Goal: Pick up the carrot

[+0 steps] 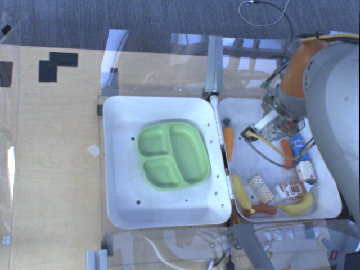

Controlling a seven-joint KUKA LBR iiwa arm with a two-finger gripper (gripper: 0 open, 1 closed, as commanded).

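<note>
The carrot (228,141) lies along the right bin's (332,204) left wall, long axis running up-down the frame, green top farthest away. My gripper (260,131) hangs just to its right; whether it's open, I cannot tell.

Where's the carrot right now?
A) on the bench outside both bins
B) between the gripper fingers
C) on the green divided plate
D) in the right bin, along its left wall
D: the carrot lies in the right bin against its left wall, green top pointing to the far side, apart from the gripper and off the green plate in the left bin.
</note>
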